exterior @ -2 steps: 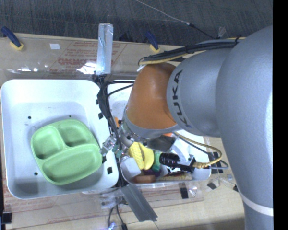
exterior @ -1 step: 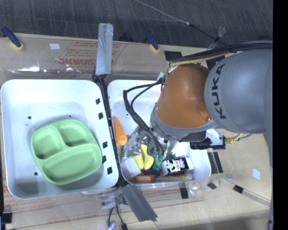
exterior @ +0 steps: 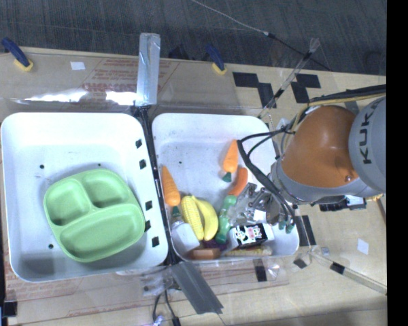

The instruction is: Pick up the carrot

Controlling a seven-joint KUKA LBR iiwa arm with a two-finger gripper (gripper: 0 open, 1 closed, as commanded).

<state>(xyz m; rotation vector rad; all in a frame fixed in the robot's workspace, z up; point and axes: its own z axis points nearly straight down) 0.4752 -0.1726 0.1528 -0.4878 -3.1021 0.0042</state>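
Note:
Three orange carrots lie in the right bin (exterior: 190, 131). One carrot (exterior: 170, 187) rests along the bin's left wall. A second carrot (exterior: 230, 155) lies near the middle, with a third carrot (exterior: 239, 180) just below it. My gripper (exterior: 257, 206) hangs low over the bin's right part, under the orange wrist band (exterior: 319, 148). It is just below and to the right of the third carrot, amid the pile of toys. Nothing can be made out between its fingers.
Beside the gripper lie a yellow banana (exterior: 205, 216), a corn cob (exterior: 190, 214), a green piece (exterior: 226, 212), a black-and-white box (exterior: 249, 234) and a dark red item (exterior: 204, 253). The left bin (exterior: 27, 141) holds a green divided plate (exterior: 95, 212). Cables loop over the right bin's far right.

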